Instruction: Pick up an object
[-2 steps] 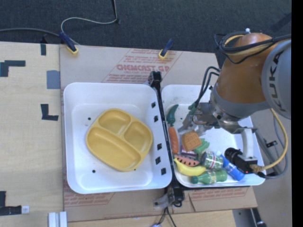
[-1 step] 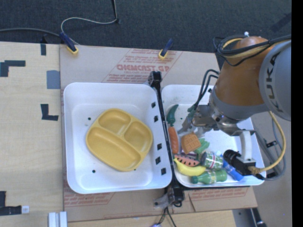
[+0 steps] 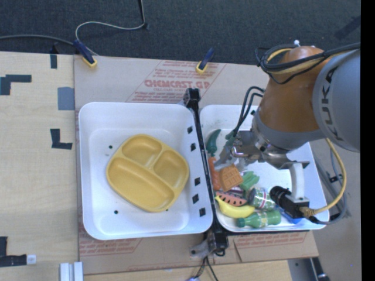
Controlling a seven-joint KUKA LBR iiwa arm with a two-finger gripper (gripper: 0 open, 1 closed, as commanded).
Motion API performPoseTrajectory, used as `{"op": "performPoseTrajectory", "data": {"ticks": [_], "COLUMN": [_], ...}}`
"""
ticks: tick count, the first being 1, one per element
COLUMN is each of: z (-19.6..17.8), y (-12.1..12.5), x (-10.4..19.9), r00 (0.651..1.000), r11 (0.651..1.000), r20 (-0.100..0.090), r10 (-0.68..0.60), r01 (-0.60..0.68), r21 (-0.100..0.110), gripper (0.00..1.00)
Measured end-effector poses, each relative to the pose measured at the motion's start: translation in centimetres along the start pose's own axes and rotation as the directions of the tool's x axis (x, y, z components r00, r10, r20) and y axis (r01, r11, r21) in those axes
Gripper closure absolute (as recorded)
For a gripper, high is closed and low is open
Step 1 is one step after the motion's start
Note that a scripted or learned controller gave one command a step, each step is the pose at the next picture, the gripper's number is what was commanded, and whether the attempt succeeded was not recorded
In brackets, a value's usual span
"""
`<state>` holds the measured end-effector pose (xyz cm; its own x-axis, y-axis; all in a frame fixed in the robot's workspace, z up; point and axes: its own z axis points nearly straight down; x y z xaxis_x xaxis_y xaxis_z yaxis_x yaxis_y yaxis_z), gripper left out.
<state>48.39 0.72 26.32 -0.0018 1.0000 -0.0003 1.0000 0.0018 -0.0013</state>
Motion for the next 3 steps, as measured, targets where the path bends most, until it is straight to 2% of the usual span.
{"op": "performPoseTrajectory", "data": {"ticks": [3], "z": [-0.41], "y": [0.01], "x": [-0.59], "r00": [1.0], "r11": [1.0], "r20": [0.0], "r10": [-0.001], "r01": [0.001], "r21": [-0.001], "gripper": [1.0]}}
